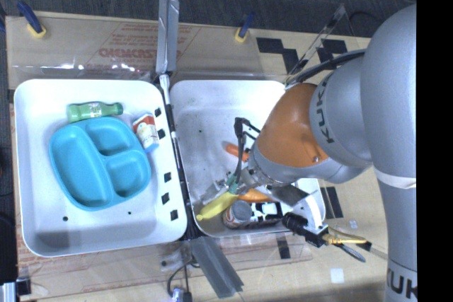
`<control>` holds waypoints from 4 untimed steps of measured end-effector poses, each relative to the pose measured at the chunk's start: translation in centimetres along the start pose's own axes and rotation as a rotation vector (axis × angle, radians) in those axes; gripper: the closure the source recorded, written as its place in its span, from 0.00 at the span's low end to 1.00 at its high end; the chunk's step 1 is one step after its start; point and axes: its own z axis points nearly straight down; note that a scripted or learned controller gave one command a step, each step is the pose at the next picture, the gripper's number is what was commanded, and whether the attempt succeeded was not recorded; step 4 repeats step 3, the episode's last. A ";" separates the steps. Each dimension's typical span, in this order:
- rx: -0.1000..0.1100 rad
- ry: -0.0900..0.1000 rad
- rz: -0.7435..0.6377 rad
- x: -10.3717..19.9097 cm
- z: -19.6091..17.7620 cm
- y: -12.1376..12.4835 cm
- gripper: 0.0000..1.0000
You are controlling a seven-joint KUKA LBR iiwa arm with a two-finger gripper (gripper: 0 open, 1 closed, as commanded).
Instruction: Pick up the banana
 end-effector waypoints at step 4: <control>-0.003 -0.005 -0.256 0.2 -8.5 6.7 1.00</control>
